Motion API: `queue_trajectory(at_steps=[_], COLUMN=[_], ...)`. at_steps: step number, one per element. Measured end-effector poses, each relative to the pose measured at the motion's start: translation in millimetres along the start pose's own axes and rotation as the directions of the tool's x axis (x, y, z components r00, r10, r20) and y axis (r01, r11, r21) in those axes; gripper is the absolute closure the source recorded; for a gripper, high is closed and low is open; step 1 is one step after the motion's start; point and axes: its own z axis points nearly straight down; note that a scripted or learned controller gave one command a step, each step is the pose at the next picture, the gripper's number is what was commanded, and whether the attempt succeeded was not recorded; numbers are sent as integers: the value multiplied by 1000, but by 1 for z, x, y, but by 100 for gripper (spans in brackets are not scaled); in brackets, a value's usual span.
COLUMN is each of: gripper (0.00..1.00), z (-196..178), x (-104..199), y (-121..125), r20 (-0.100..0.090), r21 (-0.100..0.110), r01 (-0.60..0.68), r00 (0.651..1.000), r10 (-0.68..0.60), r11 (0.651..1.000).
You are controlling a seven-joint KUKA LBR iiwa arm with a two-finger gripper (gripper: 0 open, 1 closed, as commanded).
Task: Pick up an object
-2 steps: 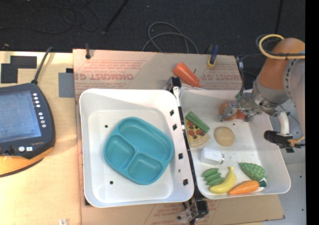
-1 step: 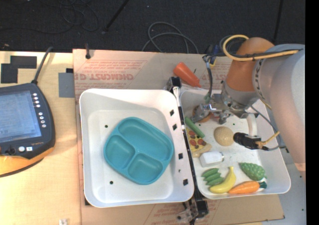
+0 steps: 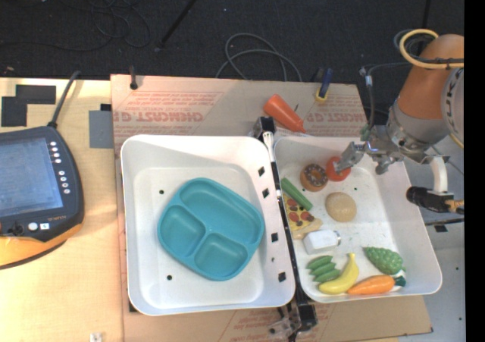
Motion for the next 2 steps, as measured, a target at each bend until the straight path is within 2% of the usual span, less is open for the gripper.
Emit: queue_trajectory(at_steps=[1, 2], gripper=[0, 0], z=[54, 64], x=[6, 96], y=[8, 13], r20=[0, 2], r21=[-6, -4], r01=[6, 8], r00=[1000, 1000], r10=[-6, -8], r11=[1000, 1000])
